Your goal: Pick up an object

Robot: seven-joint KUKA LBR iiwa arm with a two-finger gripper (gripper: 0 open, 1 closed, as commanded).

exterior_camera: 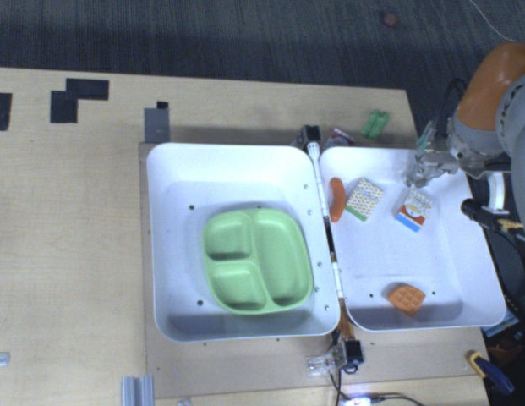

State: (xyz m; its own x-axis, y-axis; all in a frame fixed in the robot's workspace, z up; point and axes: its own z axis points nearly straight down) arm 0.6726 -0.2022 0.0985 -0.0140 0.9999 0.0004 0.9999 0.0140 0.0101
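Note:
My gripper (pixel 420 174) hangs over the back right part of the right bin (pixel 448 315), just above a small white, blue and red packet (pixel 413 210). Nothing shows between its fingers. Left of the packet lies a checkered green and white box (pixel 364 199), tilted. An orange sausage-shaped toy (pixel 337 198) lies against the bin's left wall. A brown waffle-like piece (pixel 407 298) rests near the front wall. The grey arm with its orange band (pixel 490 83) reaches in from the right.
The left bin (pixel 173 227) holds a green divided plate (pixel 255 259). A green object (pixel 376 124) lies on the bench behind the right bin. Black markers (pixel 76 98) sit on the bench at far left. Cables and clips sit near the bins' front junction (pixel 342 355).

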